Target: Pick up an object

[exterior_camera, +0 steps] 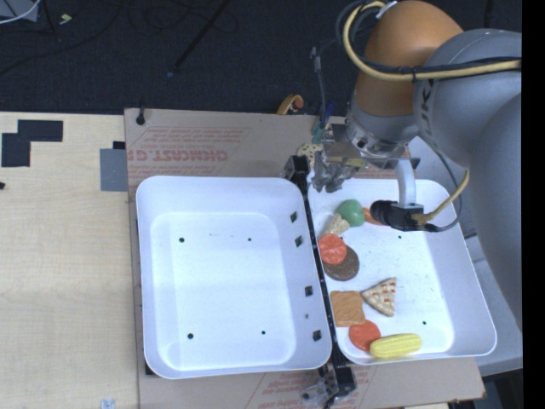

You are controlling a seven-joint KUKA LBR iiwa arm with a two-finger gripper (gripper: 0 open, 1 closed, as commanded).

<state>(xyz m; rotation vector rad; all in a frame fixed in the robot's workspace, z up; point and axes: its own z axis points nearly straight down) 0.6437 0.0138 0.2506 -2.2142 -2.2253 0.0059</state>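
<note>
Gripper (334,174) hung over the right bin's (443,309) far corner, couldn't tell its grip; toy food sat just below: green piece (351,211), red tomato (332,249) on a brown disc (345,268), cracker (347,307), pizza slice (381,296), corn (395,345)

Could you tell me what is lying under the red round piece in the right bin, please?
A dark brown disc lies under the red round piece, showing at its lower right; the covered part stays hidden.
</note>
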